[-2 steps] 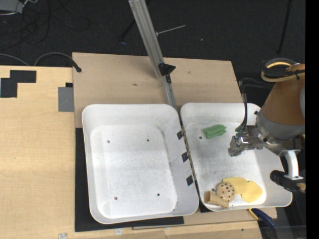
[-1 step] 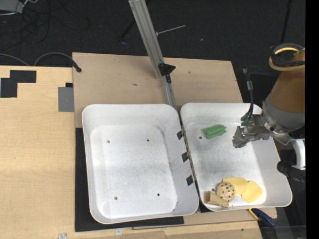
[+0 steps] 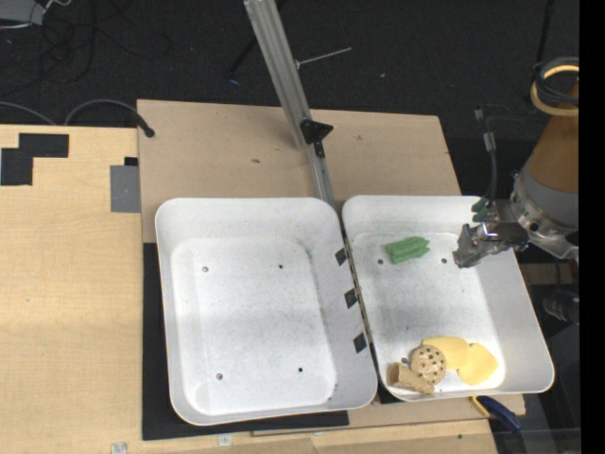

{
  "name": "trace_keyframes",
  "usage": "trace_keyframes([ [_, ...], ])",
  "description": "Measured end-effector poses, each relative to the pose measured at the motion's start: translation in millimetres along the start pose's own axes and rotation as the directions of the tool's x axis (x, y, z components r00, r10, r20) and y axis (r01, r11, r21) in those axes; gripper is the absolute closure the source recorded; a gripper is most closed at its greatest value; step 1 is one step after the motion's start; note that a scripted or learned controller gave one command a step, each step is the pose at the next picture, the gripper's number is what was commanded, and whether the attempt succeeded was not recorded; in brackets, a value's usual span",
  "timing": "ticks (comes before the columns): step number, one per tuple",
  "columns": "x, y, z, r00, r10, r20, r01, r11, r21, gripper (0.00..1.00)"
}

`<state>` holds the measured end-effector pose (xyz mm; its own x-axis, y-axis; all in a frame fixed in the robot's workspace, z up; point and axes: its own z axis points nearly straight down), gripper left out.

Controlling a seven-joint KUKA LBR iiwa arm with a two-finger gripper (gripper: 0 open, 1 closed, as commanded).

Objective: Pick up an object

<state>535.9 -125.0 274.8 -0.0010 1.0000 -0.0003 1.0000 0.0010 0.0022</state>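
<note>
The right bin [image 3: 529, 334] holds a green oblong piece [image 3: 406, 249] near its far edge. At its near edge lie a pale yellow flat piece [image 3: 465, 359] and a tan round item with dark holes [image 3: 425, 362], touching each other. My gripper [image 3: 470, 251] hangs over the bin's far right part, to the right of the green piece and apart from it. I see nothing between its fingers.
The left bin [image 3: 189, 225] sits beside the right one, joined by black clips [image 3: 350, 296]. A slanted metal rail [image 3: 284, 74] rises behind the bins. Wooden bench surface lies to the left and behind.
</note>
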Motion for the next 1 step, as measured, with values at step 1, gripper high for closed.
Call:
trace_keyframes([
  [1, 54.1, -5.3, 17.5, 1.0, -0.002, -0.003, 0.002, 1.0, 0.007, 1.0],
])
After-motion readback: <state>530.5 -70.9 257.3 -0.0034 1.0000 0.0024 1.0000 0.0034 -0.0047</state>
